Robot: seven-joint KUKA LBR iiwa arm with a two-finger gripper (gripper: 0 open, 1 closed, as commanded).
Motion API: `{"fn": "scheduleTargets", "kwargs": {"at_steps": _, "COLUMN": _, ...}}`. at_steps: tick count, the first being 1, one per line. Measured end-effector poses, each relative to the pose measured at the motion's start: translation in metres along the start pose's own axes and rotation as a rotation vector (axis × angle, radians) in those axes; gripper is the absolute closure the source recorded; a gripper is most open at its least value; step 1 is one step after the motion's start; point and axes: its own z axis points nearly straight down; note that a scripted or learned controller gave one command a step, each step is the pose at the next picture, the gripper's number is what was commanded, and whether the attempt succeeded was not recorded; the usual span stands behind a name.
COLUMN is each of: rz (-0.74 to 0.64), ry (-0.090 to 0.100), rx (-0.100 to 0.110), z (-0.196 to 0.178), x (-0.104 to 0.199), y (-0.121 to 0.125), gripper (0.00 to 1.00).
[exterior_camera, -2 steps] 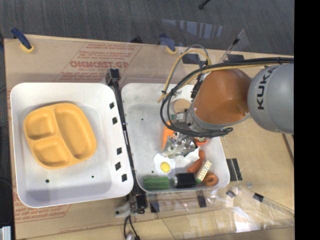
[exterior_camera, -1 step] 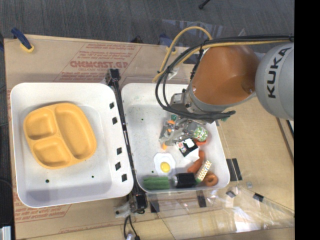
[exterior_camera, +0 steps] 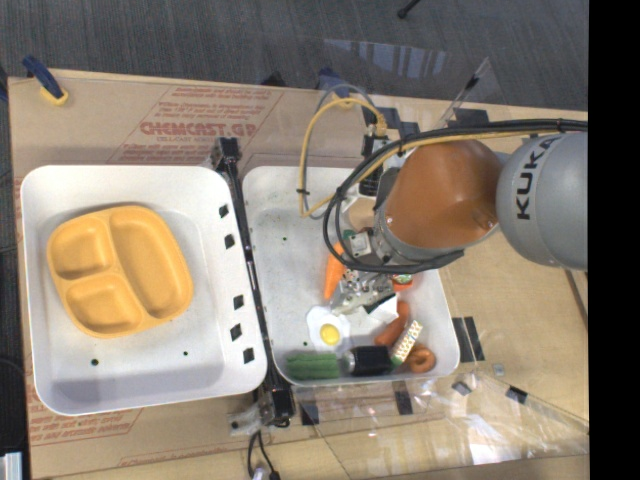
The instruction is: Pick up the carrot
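Now the arm (exterior_camera: 470, 203) reaches in from the right of the frame and bends down over the right bin (exterior_camera: 280, 268).

Its gripper (exterior_camera: 362, 290) hangs at the middle of that bin, just beside the carrot (exterior_camera: 332, 276); whether the gripper is spread or closed, I cannot tell. "KUKA" is written on the grey link, and "CHEMCAST GP" on the brown sheet (exterior_camera: 190, 118) at the upper left. A yellow tray (exterior_camera: 118, 268) lies in the left bin (exterior_camera: 60, 368).

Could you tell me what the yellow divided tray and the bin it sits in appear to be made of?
The yellow tray looks like moulded plastic with a matte finish: uniform colour, rounded compartment edges, only a soft sheen. The left bin also looks like plastic, smooth and white, with rounded corners and faint reflections; painted metal cannot be ruled out.
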Motion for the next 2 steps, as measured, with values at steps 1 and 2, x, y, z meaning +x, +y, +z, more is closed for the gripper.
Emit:
{"fn": "scheduleTargets", "kwargs": {"at_steps": 1, "rz": 0.160, "ry": -0.006, "rx": 0.008, "z": -0.1036, "x": -0.1045, "y": -0.0072, "gripper": 1.00}}
{"fn": "scheduleTargets", "kwargs": {"at_steps": 2, "rz": 0.167, "ry": -0.002, "rx": -0.004, "z": -0.0975, "x": -0.0993, "y": -0.0044, "gripper": 0.00}}
